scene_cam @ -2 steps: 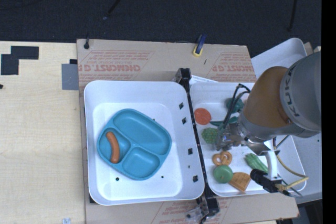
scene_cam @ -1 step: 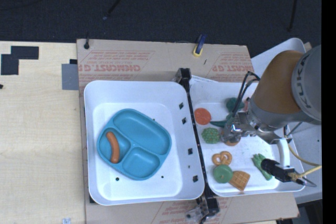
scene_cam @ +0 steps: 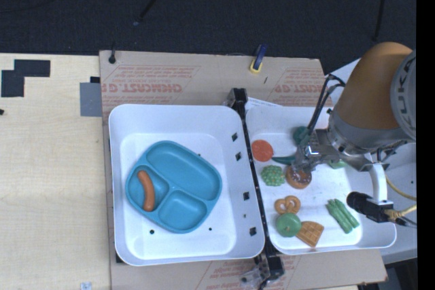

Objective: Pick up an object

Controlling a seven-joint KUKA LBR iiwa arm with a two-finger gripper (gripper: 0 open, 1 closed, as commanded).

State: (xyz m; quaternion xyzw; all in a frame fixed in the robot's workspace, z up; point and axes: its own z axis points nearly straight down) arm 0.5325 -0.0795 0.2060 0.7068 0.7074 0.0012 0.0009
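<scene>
My gripper [scene_cam: 307, 158] hangs low in the right bin [scene_cam: 380, 236], directly over a brown round donut-like piece [scene_cam: 298, 178] and apparently touching its top edge. Left of it lie a green broccoli [scene_cam: 272, 176] and an orange-red disc [scene_cam: 262, 149]. A dark teal piece [scene_cam: 300, 135] sits just behind the gripper, partly hidden by it. Toward the front are a pretzel [scene_cam: 287, 204], a green ball [scene_cam: 288, 224], a tan waffle wedge [scene_cam: 310, 233] and green bean pods [scene_cam: 342, 214].
The left bin [scene_cam: 122, 146] holds a blue divided plate [scene_cam: 178, 180] with an orange sausage [scene_cam: 146, 189] in its left compartment. The arm's orange band and grey body [scene_cam: 377, 98] loom over the right bin's back right. A black divider [scene_cam: 248, 173] separates the bins.
</scene>
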